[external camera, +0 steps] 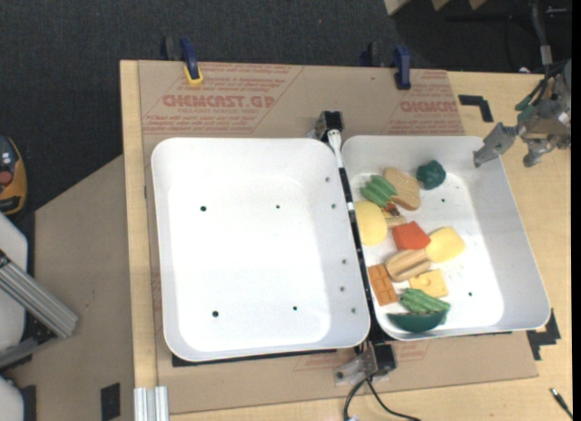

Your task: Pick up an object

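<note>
Toy foods [406, 247] heaped in right bin [508, 238]

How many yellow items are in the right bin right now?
3, possibly more hidden in the pile: a yellow piece by the divider, a second yellow piece right of the red block, and a small yellow-orange block near the front.
</note>
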